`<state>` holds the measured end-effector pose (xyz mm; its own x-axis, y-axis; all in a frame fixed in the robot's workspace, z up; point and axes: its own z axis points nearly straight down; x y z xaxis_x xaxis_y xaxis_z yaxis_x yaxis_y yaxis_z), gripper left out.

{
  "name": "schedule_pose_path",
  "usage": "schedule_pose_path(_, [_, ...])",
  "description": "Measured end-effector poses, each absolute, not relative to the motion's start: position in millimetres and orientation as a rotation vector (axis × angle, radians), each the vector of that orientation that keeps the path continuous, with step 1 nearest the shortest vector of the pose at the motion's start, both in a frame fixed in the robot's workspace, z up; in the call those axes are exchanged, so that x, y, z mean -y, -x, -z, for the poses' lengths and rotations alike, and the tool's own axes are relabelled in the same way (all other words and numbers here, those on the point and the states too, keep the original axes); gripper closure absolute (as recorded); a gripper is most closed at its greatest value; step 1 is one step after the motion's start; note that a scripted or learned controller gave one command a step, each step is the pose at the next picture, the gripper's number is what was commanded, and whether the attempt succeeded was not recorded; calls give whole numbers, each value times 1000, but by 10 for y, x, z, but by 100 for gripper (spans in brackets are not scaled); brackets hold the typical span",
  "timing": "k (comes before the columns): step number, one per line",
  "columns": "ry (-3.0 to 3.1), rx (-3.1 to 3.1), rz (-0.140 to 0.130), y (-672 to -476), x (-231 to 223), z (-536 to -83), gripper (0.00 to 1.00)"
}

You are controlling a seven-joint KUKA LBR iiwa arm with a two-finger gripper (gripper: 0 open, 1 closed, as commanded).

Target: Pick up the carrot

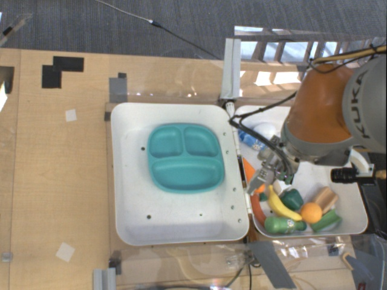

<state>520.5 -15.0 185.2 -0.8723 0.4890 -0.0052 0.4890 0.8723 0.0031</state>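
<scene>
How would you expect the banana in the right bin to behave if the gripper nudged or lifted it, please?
The banana looks like smooth moulded plastic, so probably stiff, light and a little slippery. Its curved shape suggests it would pivot or rock rather than roll far. It lies against other toy food, so a push would likely shift those too.

Teal tray (pixel 184 159), white bin (pixel 130 180), yellow banana (pixel 280 202).

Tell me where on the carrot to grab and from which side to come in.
Grip the carrot across its narrow width at the orange stretch showing beside the right bin's left wall. Come from straight above: that wall blocks one side, the banana crowds the other. The pincer hangs over it.
</scene>
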Motion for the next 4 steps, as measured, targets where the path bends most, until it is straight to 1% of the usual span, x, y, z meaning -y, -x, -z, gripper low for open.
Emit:
schedule_pose_path(1, [-792,-3034,-3,-5205,150,-1852,0])
schedule_pose_path(2, [-1056,-2957,1,-5314,903,-977,0])
schedule_pose_path(3, [-1508,-2748,-9,-4970,-83,-1862,0])
schedule_pose_path(4, [-1801,-2565,-6,-4892,540,-1855,0])
